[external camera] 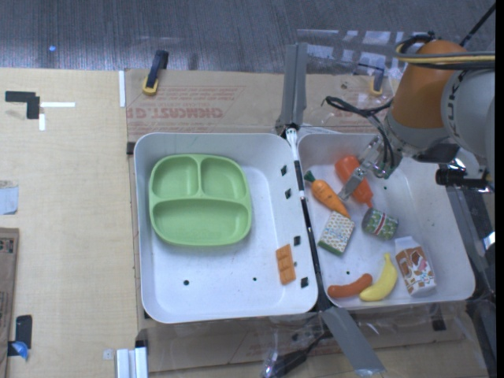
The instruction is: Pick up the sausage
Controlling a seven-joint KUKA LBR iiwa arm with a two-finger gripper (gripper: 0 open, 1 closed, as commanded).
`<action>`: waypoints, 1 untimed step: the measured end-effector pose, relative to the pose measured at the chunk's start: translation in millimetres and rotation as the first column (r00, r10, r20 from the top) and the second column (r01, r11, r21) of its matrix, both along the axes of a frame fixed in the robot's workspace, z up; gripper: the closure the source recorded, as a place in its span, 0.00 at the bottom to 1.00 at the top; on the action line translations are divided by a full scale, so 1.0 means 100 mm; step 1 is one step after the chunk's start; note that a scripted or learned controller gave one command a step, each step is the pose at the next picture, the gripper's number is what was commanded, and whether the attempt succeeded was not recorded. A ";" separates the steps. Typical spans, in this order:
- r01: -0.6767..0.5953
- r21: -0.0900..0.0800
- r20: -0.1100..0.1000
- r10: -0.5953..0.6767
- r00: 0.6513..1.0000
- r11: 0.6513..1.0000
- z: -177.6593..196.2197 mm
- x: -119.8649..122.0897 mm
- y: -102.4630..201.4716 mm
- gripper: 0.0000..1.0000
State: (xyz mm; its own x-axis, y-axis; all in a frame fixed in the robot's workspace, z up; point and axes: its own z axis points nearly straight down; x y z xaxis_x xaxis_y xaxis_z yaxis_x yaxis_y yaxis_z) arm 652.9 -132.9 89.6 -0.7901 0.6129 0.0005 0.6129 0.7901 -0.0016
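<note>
While the gripper (356, 183) hangs over the right bin's (453, 211) far half, whether it is released or clenched I cannot tell; the sausage (348, 287) lies at the near edge, touching a banana (380, 280). Probably light, smooth, slightly slippery: grasp mid-length.

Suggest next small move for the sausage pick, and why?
Probably shift the gripper toward the near edge of the right bin. It hangs at the bin's far side, above the red pepper and carrot, while the sausage lies at the front wall, touching the banana. Come down on its free left end.
</note>
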 end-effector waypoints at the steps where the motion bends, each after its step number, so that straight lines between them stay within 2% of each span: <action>1: -0.003 -0.002 0.002 0.003 1.000 1.000 0.08 0.01 0.00 1.00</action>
